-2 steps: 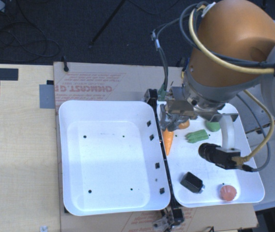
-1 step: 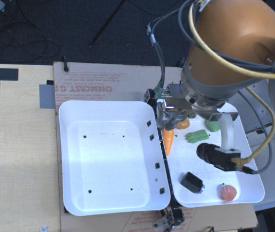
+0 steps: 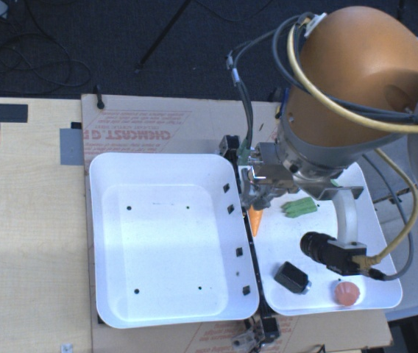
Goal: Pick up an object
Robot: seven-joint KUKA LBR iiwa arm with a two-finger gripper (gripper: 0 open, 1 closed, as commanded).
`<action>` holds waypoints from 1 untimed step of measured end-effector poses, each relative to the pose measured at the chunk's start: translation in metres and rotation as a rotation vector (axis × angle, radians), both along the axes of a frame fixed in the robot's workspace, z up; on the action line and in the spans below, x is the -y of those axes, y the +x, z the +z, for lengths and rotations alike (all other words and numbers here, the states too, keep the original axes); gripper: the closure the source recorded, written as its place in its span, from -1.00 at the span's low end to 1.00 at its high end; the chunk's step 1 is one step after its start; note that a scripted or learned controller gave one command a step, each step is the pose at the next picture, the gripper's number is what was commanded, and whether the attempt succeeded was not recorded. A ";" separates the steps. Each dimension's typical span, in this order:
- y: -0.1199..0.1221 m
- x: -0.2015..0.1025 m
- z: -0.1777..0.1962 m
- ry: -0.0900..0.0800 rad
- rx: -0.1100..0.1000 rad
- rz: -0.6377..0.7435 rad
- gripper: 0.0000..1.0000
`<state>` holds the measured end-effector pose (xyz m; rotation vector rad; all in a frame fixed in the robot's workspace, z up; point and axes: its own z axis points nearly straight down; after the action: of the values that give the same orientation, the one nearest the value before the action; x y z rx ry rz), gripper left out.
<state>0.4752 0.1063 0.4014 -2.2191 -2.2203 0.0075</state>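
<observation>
My gripper point(image 3: 258, 192) is low over the left edge of the right bin point(image 3: 385, 289), close to the wall between the two bins. An orange carrot-like piece point(image 3: 255, 220) lies directly under it, its top end hidden by the gripper. To the right of the gripper lies a green piece point(image 3: 299, 207). A small black block point(image 3: 292, 277) rests near the bin's front, and a pink-red round thing point(image 3: 346, 293) sits at the front right corner.
The left bin point(image 3: 121, 197) stands beside the right one, their walls touching along a row of black clips point(image 3: 240, 252). The big orange and grey arm point(image 3: 356, 72) covers the back of the right bin. Cardboard point(image 3: 143, 127) lies under both bins.
</observation>
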 end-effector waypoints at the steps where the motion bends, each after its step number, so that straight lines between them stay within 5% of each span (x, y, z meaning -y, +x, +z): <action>1: 0.013 -0.059 0.037 0.001 0.004 0.003 1.00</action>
<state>0.4877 0.1651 0.4381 -2.2177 -2.2247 0.0010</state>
